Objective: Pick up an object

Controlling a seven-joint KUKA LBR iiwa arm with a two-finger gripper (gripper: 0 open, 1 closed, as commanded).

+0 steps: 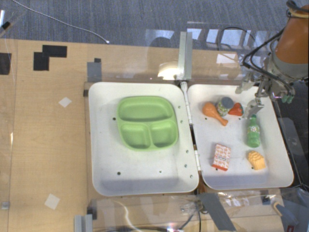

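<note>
Gripper above the green bottle, right bin.
Finger state: cannot tell. Red piece, can, drumstick toward the far edge.

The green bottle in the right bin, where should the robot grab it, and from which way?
Probably across the middle of the green bottle, coming straight down. It lies flat, cap pointing to the far rim, with open floor on both long sides, so the gripper fingers could straddle its narrow width.

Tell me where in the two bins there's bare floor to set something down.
Left bin: a bare margin all round the green divided tray, widest in front. Right bin: bare front strip below the patterned box and yellow toy. Crowded: back, around the chicken leg, can, green bottle.
</note>
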